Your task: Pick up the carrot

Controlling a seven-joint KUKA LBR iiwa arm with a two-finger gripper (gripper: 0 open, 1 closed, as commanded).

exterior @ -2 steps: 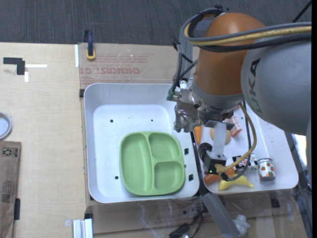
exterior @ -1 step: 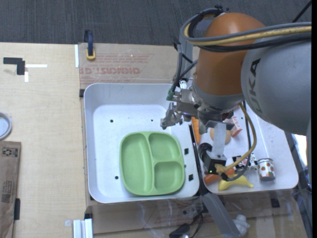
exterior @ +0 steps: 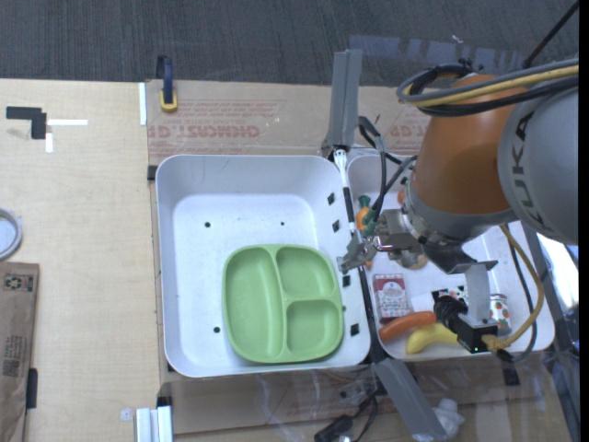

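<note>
The carrot (exterior: 406,324) is an orange, elongated piece lying near the front edge of the right bin (exterior: 543,334). A yellow banana (exterior: 430,339) touches it on its right side. My gripper (exterior: 366,247) hangs below the orange-banded wrist, over the left wall of the right bin. It is above and behind the carrot, apart from it, with nothing visibly held. The big arm body hides the back and middle of the right bin.
A red-and-white small box (exterior: 390,295) lies just behind the carrot. A small orange-and-green item (exterior: 365,214) sits near the back left of the right bin, and a small can (exterior: 498,308) to the right. A green divided plate (exterior: 282,302) lies in the left bin (exterior: 184,247).
</note>
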